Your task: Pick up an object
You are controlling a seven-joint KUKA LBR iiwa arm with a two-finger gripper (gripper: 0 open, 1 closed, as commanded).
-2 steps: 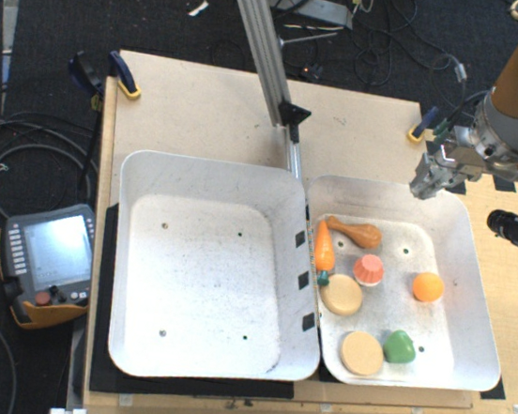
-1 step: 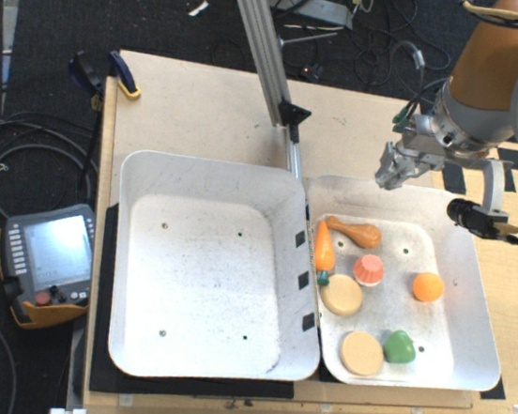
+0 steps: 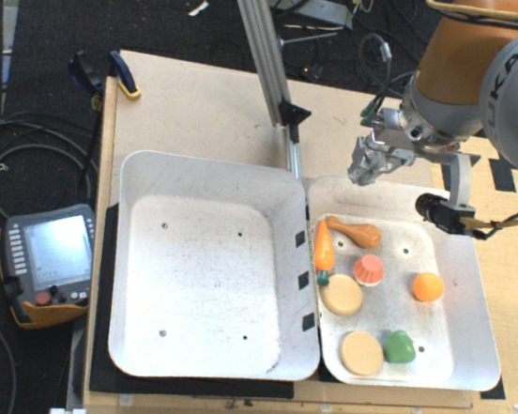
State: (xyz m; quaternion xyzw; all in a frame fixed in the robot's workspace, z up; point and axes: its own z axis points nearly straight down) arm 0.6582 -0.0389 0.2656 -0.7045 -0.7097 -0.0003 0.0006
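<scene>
The grey KUKA arm with its orange band [image 3: 486, 66] reaches in from the right, its two-finger metal gripper [image 3: 370, 169] hanging above the far rim of the shallow white right-hand bin [image 3: 473, 305]; whether it is parted or closed cannot be made out. Below lies a brown toy drumstick [image 3: 355, 231].

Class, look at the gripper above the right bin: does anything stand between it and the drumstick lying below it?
Nothing visible does. The gripper hangs over the far rim of the right bin, and the drumstick lies just nearer the camera on the bin floor, its top bare. The carrot sits beside it, not over it.
</scene>
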